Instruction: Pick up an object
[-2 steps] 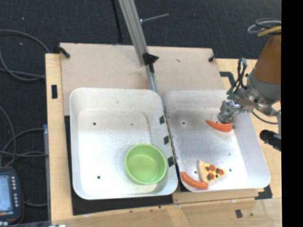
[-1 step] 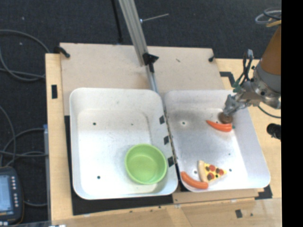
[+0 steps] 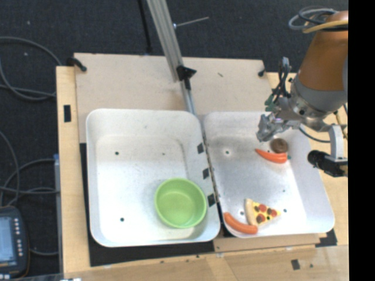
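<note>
On the table, 2 white bins sit side by side. The gripper hangs over the right bin; its state I cannot tell. Just beside it, toward the near edge, lies an orange carrot-like toy, long axis crosswise.

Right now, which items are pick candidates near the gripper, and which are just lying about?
Job in hand:
gripper
orange carrot-like piece
small brown object

Lying about:
green bowl
pizza slice toy
orange sausage-like piece
</note>
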You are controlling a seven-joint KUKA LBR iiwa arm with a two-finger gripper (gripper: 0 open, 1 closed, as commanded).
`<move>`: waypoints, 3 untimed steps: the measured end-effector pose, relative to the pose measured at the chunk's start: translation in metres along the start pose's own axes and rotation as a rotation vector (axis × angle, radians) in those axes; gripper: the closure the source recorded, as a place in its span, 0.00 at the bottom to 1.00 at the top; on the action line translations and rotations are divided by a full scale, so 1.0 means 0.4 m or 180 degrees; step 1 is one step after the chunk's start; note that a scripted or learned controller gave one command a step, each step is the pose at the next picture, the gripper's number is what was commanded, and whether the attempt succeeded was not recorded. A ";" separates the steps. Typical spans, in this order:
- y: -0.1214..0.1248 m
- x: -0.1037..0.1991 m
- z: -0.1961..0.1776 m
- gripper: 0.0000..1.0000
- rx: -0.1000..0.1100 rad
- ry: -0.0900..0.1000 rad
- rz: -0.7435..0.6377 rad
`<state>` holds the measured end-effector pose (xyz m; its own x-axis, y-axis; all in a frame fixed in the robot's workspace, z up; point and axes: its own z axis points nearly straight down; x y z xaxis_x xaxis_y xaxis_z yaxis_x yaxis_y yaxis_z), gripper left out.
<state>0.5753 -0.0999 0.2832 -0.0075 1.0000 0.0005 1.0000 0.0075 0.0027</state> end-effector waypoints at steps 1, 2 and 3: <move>0.016 0.145 0.044 1.00 0.0008 -0.0001 0.0002; 0.027 0.275 0.090 1.00 0.0013 -0.0003 0.0004; 0.072 0.408 0.121 1.00 0.0007 -0.0001 0.0003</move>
